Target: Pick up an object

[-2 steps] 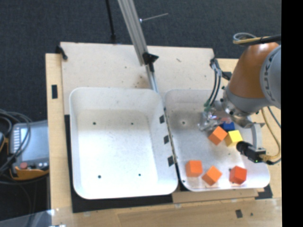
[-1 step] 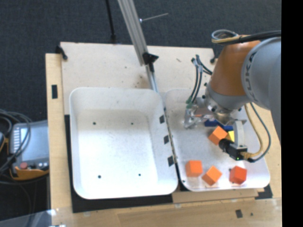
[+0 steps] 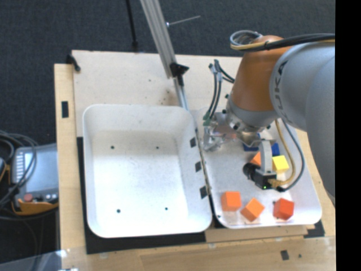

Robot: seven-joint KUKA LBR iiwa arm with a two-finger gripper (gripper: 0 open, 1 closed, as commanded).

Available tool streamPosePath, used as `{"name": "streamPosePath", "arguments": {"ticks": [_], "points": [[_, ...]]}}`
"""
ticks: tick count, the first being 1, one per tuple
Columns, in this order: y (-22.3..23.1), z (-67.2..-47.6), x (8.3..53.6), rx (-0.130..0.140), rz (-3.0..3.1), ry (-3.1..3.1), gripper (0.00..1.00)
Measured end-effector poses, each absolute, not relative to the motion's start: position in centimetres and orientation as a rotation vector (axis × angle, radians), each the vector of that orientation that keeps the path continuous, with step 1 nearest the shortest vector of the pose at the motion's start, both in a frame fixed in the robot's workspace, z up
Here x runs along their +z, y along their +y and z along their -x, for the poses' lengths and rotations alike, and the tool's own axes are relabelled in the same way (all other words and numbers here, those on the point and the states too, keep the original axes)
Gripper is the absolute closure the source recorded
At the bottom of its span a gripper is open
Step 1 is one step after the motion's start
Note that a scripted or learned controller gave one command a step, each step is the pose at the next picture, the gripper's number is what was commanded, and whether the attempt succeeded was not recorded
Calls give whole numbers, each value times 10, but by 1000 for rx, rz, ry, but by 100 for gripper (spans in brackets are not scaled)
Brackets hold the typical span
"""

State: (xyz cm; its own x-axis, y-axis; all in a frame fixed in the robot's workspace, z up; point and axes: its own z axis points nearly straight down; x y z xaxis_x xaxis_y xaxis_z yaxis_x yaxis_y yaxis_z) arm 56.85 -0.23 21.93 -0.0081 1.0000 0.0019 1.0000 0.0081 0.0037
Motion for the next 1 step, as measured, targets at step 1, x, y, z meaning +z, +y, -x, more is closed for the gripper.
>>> {"name": "streamPosePath", "arguments": {"ticks": [1], "points": [[47,-571,227,4,-2213,2230,100]]}}
